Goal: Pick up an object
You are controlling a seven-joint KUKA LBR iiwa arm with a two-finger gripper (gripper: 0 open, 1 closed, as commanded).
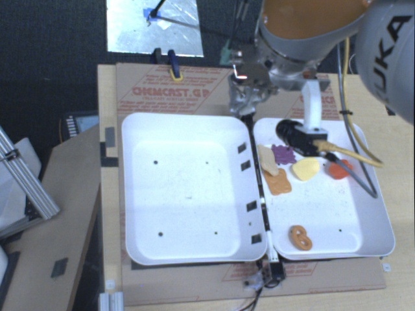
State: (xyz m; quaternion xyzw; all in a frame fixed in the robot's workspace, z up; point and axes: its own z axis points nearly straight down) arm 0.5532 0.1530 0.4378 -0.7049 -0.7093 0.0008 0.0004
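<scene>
Pretzel (299, 237) lies nearest, at 6 o'clock in the right bin (343, 222), alone on bare floor. The other stock sits in the upper half of the same bin.
- Orange slab (279, 182): close to the inner wall, about 9 o'clock.
- Beige piece (266, 159): touching the slab's upper edge, about 10 o'clock.
- Purple piece (283, 153): just beside the beige piece, on its 3 o'clock side.
- Yellow piece (306, 169): near bin centre, apart from the slab.
- Red piece (338, 169): at 3 o'clock from the yellow piece, partly hidden.

Left bin (188, 193) shows only white floor with a few dark specks.

Gripper (246, 109) hangs at 12 o'clock on the bench, over the far end of the divider (259, 193) between the bins and near the right bin's 10 o'clock corner. Nothing is visible in it or hanging below it. Whether its grip is spread or closed cannot be read at this slant.

Progress, my judgement: the pick is not yet made. All six items rest on the bin floor and none is raised, so the whole grasp is left to do: choose a target, move over it, descend, close and lift.

The beige and purple pieces are the closest candidates, at roughly 5 o'clock from the gripper. They are crowded, so a descent there may catch a neighbour or the wall. The pretzel has clear space around it but is the farthest reach.
</scene>
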